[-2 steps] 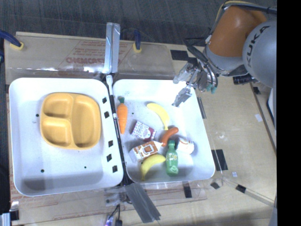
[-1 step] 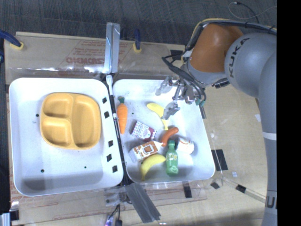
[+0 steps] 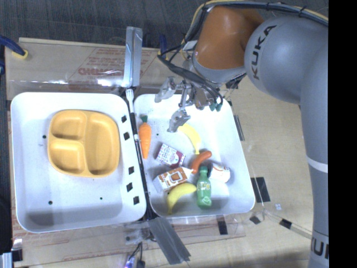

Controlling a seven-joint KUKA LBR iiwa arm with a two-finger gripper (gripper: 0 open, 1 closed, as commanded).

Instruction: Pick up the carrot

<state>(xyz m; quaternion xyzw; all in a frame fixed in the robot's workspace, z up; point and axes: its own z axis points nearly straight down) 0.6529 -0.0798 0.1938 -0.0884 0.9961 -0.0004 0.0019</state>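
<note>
While bent over the right bin point(image 3: 237, 149), gripper point(image 3: 179, 116) above carrot point(image 3: 145, 139)

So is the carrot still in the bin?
Yes. The carrot lies flat in the right bin, by its left wall.

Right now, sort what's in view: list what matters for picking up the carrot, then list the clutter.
For the job: carrot, gripper, right bin.

Just lying about: yellow tray, left bin, two bananas, green bottle, two small cartons, sausage.
</note>
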